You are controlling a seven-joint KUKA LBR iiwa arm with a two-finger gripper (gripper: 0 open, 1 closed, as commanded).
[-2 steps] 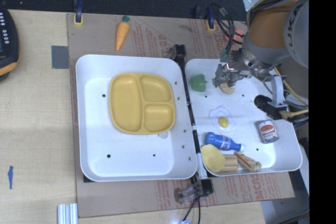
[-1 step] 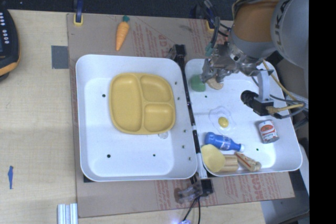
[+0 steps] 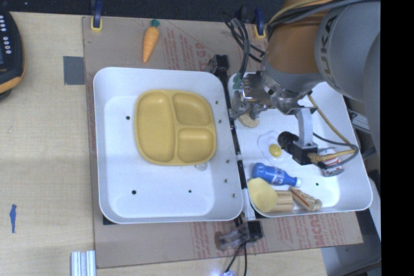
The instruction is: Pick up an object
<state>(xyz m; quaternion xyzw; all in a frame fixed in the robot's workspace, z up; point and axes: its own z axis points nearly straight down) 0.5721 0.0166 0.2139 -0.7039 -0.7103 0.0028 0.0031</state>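
My gripper (image 3: pixel 248 106) hangs low over the far left corner of the right bin (image 3: pixel 352 194), close to the wall between the bins. A small tan round object (image 3: pixel 248 119) lies right under it, partly hidden. Further forward in that bin lie a small yellow ball (image 3: pixel 275 151), a blue bottle with a white cap (image 3: pixel 274 174), a pale yellow round piece (image 3: pixel 261 192) and a tan and brown wooden piece (image 3: pixel 292 201). A small brown and silver item (image 3: pixel 330 163) rests near the bin's right side.
The left bin (image 3: pixel 116 200) holds a yellow divided plate (image 3: pixel 174 126). A toy carrot (image 3: pixel 150 41) lies on the cardboard behind the left bin. A black device (image 3: pixel 8 48) sits at the bench's left edge. The arm's grey body covers the right bin's back half.
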